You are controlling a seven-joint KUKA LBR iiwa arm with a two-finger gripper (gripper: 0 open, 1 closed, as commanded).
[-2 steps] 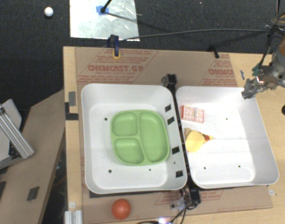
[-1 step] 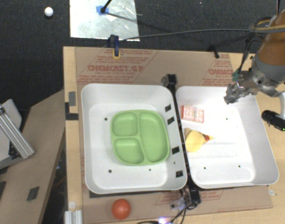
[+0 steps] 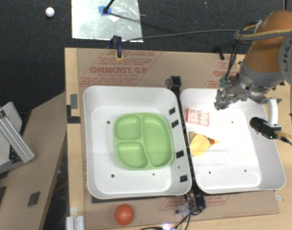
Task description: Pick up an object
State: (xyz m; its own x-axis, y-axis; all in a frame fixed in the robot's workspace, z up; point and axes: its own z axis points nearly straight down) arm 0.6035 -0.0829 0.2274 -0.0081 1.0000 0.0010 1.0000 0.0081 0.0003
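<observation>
Fingers [image 3: 221, 101] hang above the right bin [image 3: 241, 176] near a pink packet [image 3: 197, 116]; their spread cannot be told.

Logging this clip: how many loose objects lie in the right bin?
2: a red-patterned packet near its upper left, and a yellow item just below it. The claw might hide more.

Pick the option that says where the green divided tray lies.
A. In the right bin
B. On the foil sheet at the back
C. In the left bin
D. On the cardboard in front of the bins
C: the green tray lies flat inside the left bin, while the right bin holds a yellow item and a small red-and-white packet.
</observation>
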